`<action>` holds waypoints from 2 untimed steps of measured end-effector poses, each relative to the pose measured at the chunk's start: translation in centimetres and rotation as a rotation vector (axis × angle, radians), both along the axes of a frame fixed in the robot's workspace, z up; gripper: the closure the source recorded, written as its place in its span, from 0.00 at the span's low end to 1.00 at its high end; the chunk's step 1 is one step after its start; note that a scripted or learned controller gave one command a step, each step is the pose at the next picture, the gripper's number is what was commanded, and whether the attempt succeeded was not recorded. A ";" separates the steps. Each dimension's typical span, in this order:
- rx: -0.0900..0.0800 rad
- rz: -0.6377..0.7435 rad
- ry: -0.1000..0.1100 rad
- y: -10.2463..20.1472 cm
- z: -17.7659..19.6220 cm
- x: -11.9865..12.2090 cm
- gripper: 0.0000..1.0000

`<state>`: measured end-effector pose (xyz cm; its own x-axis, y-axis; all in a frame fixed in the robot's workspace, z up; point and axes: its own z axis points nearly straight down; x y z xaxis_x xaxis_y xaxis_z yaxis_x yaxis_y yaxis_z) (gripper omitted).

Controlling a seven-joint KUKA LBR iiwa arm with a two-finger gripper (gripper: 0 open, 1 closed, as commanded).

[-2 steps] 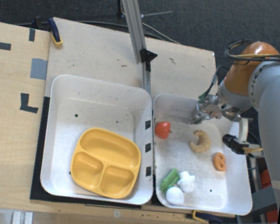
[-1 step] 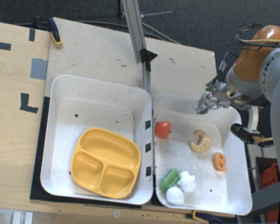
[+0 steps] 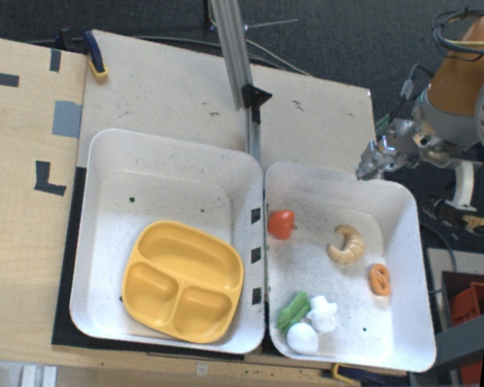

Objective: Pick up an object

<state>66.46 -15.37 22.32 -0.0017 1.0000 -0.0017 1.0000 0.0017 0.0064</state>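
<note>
The gripper (image 3: 373,162) hangs just past the far rim of the right bin (image 3: 412,284), near that bin's far corner, at the end of the grey arm (image 3: 472,82) with its orange band. Whether it is apart or together cannot be told at this size; nothing shows in it.

Inside the right bin, a croissant (image 3: 347,245) lies near the middle. A red tomato (image 3: 281,223) sits by the wall shared with the left bin (image 3: 121,162). An orange pretzel (image 3: 379,279) lies near the bin's right wall. Toward the near rim sit a green vegetable (image 3: 294,310), a white lumpy piece (image 3: 323,313) touching it, and a white egg (image 3: 301,338).

Left of the right bin, the left bin holds a yellow tray (image 3: 183,280) with three compartments.
</note>
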 end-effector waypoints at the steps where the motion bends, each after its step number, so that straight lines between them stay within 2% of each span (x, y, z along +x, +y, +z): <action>1: 0.001 0.000 0.003 0.0 3.9 0.1 1.00; 2: 0.002 0.003 0.008 4.5 2.9 -1.1 1.00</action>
